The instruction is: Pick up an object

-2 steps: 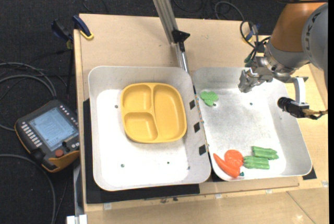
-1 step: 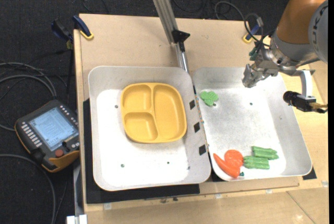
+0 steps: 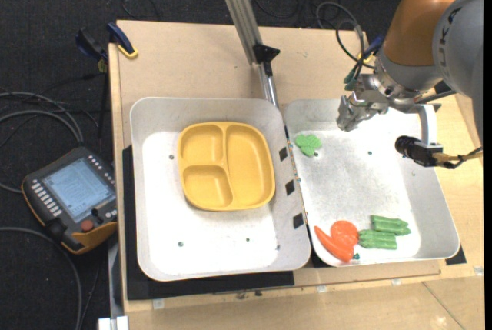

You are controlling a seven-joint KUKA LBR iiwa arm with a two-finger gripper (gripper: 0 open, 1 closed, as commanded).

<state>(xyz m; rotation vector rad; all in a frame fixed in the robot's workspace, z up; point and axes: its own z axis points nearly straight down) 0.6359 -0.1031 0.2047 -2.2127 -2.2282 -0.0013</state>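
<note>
1. The tool [image 3: 352,115] hung over the right bin [image 3: 430,201]; whether it was open or closed could not be told.
2. A green leaf-shaped toy [image 3: 308,144] lay just left of it and nearer the camera.
3. A yellow divided plate [image 3: 227,165] sat farther left.

Right bin [image 3: 430,190] centre open; green toy [image 3: 308,144] upper-left, vegetables [image 3: 361,235] along near edge.

I see the arm [image 3: 434,21] coming in from the right, its orange band near the top right corner of the bench, grey wrist angled down and left. The gripper [image 3: 348,119] hangs over the far edge of the right bin, close to its far left corner. I can't make out the gripper's state from this angle.
</note>
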